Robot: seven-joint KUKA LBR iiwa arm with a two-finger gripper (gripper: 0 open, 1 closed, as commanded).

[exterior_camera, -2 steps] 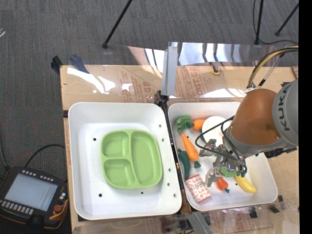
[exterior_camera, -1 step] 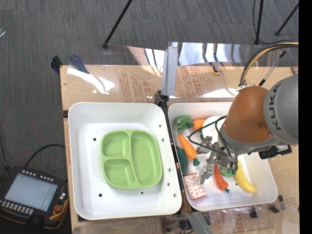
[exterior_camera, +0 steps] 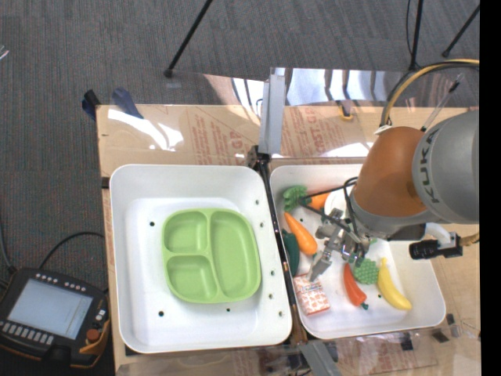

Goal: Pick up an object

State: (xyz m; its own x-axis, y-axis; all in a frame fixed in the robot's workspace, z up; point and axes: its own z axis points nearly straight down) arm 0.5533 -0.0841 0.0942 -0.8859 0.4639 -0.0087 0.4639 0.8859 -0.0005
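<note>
**Gripper low over the right bin, nothing between its fingers**

The gripper (exterior_camera: 325, 258) hangs inside the right bin (exterior_camera: 427, 308), its two fingers slightly parted and closed on nothing. One fingertip points down just above the small red-and-white box (exterior_camera: 312, 295), which lies near the bin's front left corner. Left of the gripper lies an orange carrot (exterior_camera: 300, 233), with a dark green vegetable (exterior_camera: 290, 249) beside it against the bin's left wall. Behind it, toward the back of that bin, sits a green leafy piece (exterior_camera: 294, 196) touching a second orange piece (exterior_camera: 318, 201). Right of the gripper lie a red pepper (exterior_camera: 354, 284), a green bumpy piece (exterior_camera: 365, 271) and a yellow banana (exterior_camera: 391, 287). The left bin (exterior_camera: 133, 202), beside the right bin, holds a green divided plate (exterior_camera: 211, 255).
</note>
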